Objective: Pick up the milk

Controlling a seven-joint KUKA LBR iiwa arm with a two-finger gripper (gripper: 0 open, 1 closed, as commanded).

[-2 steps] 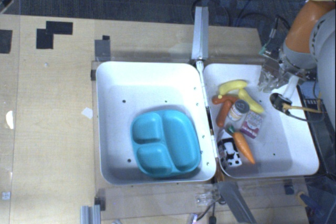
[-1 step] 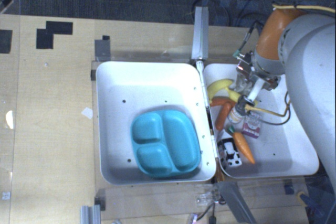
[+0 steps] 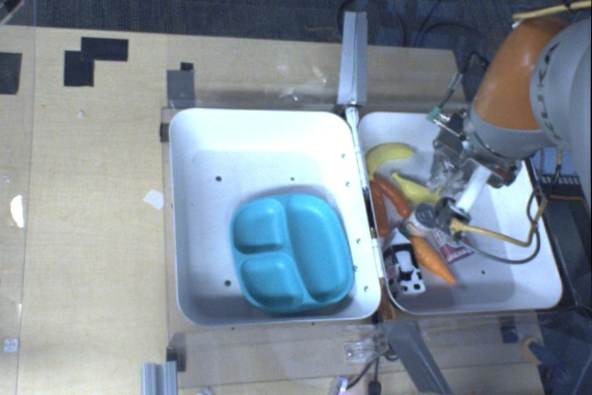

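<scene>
The milk (image 3: 403, 267) is a small white carton with black cow patches, lying near the front left corner of the right bin (image 3: 518, 287). An orange carrot (image 3: 434, 260) lies against its right side. My gripper (image 3: 442, 199) hangs low over the middle of the right bin, above and to the right of the milk and apart from it. It is just over the carrot's upper end and a yellow banana (image 3: 416, 191). Nothing is visibly held.
A second banana (image 3: 388, 155) lies at the back left of the right bin, and a long red-orange vegetable (image 3: 386, 203) runs along the divider. A pinkish packet (image 3: 459, 246) sits beside the carrot. The left bin (image 3: 199, 199) holds a blue divided plate (image 3: 291, 252).
</scene>
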